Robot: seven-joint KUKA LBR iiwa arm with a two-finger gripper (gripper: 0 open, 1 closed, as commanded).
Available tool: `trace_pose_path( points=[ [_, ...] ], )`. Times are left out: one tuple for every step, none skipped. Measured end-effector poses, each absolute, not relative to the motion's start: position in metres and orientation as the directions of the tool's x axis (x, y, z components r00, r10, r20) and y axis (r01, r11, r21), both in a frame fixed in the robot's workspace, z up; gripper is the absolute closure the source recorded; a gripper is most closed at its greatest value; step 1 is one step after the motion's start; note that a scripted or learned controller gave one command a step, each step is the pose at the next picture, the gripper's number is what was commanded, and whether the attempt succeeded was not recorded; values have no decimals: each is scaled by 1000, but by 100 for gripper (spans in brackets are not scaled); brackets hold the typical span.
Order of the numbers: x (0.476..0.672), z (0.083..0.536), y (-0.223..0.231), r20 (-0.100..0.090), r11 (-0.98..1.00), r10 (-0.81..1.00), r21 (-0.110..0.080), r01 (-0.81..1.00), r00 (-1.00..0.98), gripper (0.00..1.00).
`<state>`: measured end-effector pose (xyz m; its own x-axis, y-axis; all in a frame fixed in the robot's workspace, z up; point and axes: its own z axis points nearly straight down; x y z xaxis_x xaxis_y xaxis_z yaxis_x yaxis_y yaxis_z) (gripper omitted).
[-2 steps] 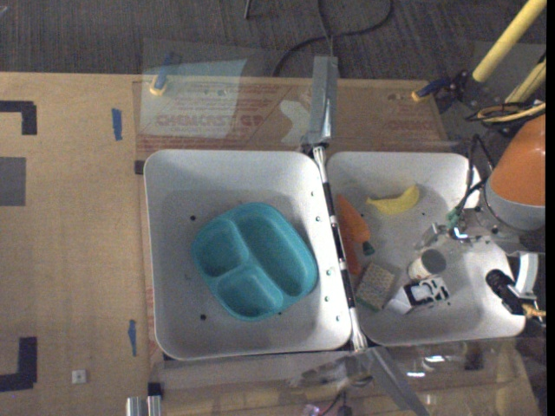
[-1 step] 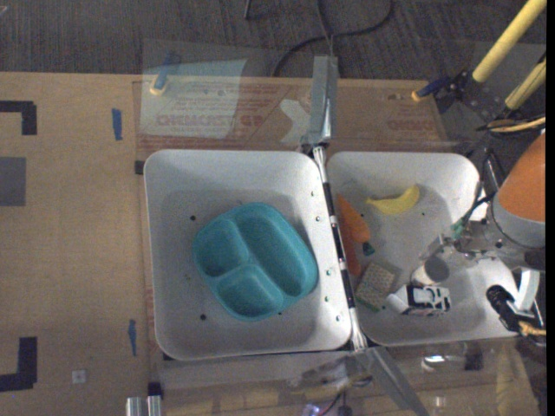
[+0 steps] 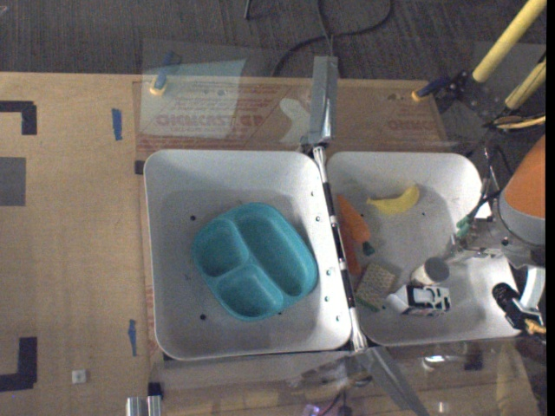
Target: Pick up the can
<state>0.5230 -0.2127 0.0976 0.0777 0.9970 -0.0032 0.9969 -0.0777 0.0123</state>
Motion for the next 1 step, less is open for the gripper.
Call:
trace_pose_path(
  points=[
    [523,98,-211,0,-76,997,11,997,76,0]
  ],
)
